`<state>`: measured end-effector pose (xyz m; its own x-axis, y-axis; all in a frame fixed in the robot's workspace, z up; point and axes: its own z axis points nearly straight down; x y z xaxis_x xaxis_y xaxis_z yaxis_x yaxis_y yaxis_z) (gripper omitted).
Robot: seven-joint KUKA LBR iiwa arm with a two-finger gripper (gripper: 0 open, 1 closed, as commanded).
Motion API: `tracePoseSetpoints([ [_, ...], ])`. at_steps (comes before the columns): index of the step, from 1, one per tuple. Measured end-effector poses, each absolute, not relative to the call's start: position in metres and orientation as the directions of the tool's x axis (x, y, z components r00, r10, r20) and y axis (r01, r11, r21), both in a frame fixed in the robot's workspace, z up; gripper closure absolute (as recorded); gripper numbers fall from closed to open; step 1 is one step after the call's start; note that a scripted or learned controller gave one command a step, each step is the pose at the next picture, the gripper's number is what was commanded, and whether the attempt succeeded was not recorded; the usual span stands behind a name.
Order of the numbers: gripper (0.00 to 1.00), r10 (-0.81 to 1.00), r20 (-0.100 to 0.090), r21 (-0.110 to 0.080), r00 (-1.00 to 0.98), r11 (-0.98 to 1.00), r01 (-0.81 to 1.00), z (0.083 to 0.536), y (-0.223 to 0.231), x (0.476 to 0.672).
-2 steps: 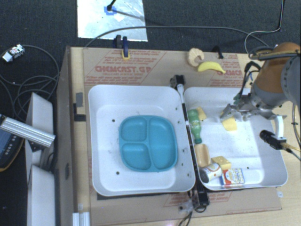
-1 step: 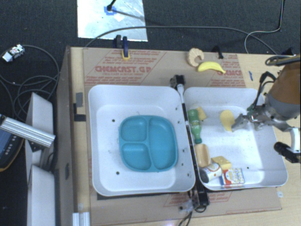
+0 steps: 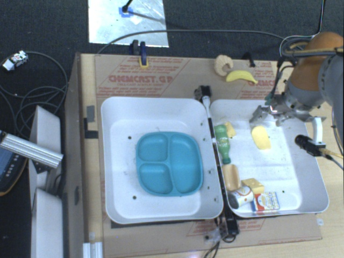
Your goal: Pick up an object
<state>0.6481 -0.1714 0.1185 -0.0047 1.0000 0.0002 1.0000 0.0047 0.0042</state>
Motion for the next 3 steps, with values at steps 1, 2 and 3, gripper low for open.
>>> tracePoseSetpoints([
  [1, 0.0, 1.0, -0.001, 0.0, -0.002, 0.002, 1.0, 0.098, -0.172, 0.632],
  [2, 0.0, 1.0, -0.002, 0.003, -0.001, 0.001, 1.0, 0.096, -0.194, 0.631],
  [3, 0.0, 1.0, 0.0, 0.002, -0.004, 0.004, 1.0, 0.085, -0.145, 0.617],
])
